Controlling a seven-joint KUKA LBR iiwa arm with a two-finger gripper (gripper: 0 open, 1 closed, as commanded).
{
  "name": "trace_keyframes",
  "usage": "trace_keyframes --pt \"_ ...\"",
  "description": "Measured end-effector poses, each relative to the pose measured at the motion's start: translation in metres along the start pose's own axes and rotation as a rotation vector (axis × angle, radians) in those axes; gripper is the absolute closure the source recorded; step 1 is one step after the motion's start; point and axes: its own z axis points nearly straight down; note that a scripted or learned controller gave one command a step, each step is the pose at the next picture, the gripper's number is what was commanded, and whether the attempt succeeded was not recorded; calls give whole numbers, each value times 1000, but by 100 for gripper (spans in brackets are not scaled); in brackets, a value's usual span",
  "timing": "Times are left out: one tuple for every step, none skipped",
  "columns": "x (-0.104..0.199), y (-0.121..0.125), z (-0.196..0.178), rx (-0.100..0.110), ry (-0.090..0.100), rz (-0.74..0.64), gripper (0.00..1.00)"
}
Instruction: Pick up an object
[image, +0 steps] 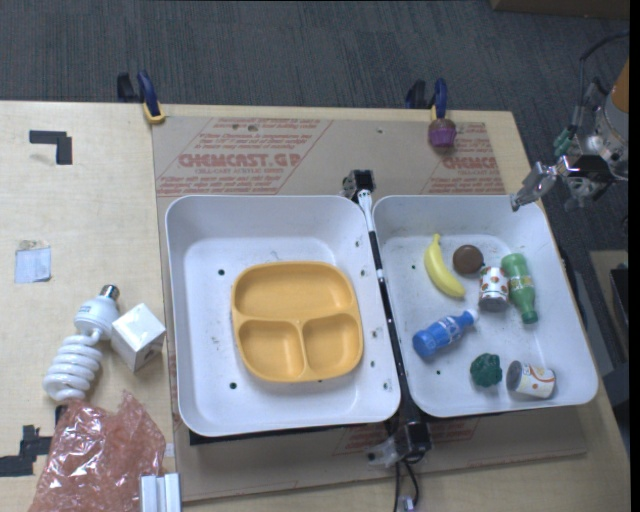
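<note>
The gripper hangs at the far right corner of the right bin, just over its rim. One thin finger shows, pointing down and left. Whether the fingers are apart or together cannot be told from here (they are too small and blurry). Nothing sits between them.

All the things to pick lie below and left of the finger, inside that bin. Nearest are the brown ball and the banana, a bit lower and to the left. The banana is smooth, curved and likely light plastic; a grab across its fat middle should hold. The ball is round and may roll away. The green bottle lies flat almost straight below the finger, touching a small can. The blue bottle lies farther down and left; its narrow neck looks easy to pinch, though shiny plastic can slip. The bumpy green lump and a little cup lie farthest down.

The left bin holds a hard yellow tray with three dips.
</note>
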Motion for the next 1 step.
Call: trace_keyframes --pt "11 6 152 3 4 -4 0"
